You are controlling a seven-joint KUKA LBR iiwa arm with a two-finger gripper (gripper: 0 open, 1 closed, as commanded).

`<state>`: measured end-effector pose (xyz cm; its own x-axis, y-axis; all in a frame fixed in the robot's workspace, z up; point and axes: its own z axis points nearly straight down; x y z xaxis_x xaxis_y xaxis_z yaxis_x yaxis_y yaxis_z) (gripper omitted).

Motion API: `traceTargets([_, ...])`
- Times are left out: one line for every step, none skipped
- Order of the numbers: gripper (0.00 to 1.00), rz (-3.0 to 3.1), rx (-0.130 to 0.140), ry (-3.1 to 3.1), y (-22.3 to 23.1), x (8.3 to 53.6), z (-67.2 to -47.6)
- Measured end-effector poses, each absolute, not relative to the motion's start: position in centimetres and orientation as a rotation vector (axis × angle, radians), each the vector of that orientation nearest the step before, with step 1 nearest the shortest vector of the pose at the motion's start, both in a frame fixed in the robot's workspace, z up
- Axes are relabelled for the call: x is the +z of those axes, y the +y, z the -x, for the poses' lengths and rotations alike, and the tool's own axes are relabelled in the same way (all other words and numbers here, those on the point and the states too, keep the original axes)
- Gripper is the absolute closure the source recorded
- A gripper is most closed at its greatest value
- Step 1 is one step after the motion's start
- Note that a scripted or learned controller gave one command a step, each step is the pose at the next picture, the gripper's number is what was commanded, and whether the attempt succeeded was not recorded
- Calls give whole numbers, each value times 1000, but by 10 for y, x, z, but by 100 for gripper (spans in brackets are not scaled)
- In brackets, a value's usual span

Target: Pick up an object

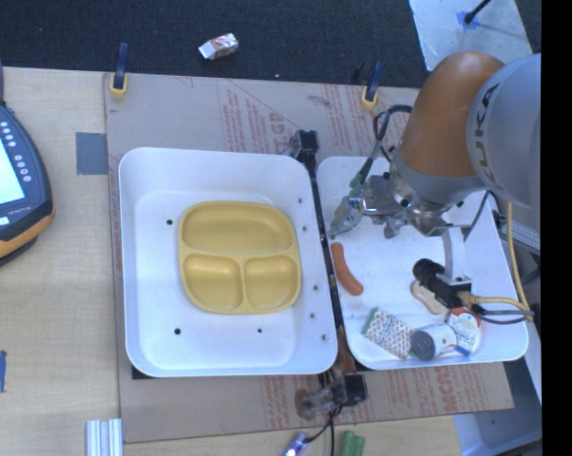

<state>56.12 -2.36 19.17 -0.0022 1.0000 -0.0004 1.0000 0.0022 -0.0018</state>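
**A:** Status on the pick, pls?

**B:** Not done, in our judgement. Nearest candidate obj is the orange sausage (pixel 347 270). It lies flat in the right bin (pixel 386 288), close along the bin's left wall, w/ nothing on top of it.

**A:** End effector?

**B:** The end effector (pixel 347 218) is just beside the sausage's far end. We cannot tell whether it touches, nor whether it's wide or narrow, since the angle hides that. We see nothing held in it.

**A:** Other objs in reach?

**B:** Three, bunched at the near side of the same bin: a patterned packet (pixel 389 333), a grey cylinder (pixel 424 343) touching it, and a small pot (pixel 464 332) beside that. All are resting on the bin floor, well apart from the end effector.

**A:** Further out?

**B:** The left bin (pixel 148 255) holds one yellow plate (pixel 238 255) w/ three compartments, lying flat. Both bins sit side by side on the tabletop (pixel 58 350).

**A:** What's left, then?

**B:** By our reading, approx. everything that counts: confirm alignment over the sausage, close on it, lift clear. We'd log this as approach stage, grasp unverified.
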Motion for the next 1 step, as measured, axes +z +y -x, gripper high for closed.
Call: traceTargets([0,2217,1,-2224,-19,192,-570])
